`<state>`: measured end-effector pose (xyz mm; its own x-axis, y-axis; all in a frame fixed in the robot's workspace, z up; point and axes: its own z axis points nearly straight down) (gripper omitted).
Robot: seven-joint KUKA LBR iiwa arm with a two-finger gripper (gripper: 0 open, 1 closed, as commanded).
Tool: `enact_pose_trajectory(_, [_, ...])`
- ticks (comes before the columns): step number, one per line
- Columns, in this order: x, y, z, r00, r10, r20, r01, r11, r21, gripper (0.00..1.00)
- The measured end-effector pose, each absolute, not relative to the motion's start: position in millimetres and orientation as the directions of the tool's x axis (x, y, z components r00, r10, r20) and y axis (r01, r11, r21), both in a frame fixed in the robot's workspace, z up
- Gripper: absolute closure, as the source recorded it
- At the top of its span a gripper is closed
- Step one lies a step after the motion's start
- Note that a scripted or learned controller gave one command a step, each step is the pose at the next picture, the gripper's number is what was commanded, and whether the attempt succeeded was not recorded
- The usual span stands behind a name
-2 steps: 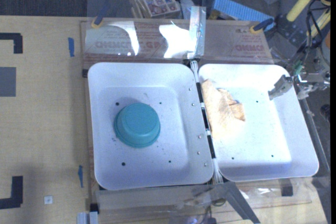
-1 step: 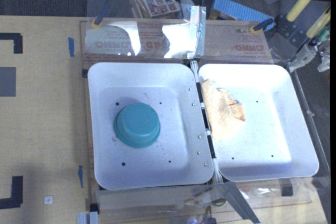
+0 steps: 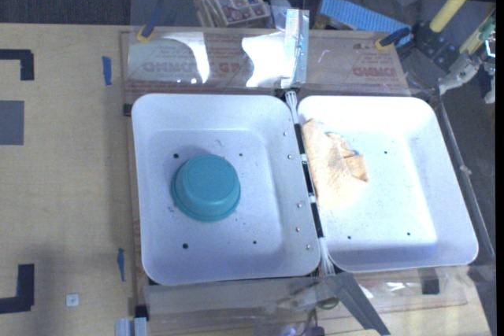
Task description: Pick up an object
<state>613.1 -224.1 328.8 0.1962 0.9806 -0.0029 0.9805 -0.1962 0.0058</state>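
While I look down on the bench (image 3: pixel 63 169), I see a teal bowl (image 3: pixel 206 186) lying upside down in the left bin (image 3: pixel 157 118), a little left of its middle. A crumpled tan cloth (image 3: pixel 334 161) lies in the right bin (image 3: pixel 417 122), against its left wall and nearer the far edge. Of the gripper I cannot tell whether it is open or closed.

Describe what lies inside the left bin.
A teal bowl sits upside down on the left bin floor. Whatever is beneath the bowl is covered.
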Motion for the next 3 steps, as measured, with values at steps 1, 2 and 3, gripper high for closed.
enact_pose_trajectory(1, [623.4,-160.5,212.4,-0.100,0.995,0.000,0.995,0.100,0.000,0.00])
enact_pose_trajectory(2, [641.1,-104.4,126.8,-0.109,0.994,0.000,0.994,0.109,0.000,0.00])
enact_pose_trajectory(3, [599.4,-103.3,93.8,-0.356,0.935,-0.006,0.934,0.356,0.018,0.00])
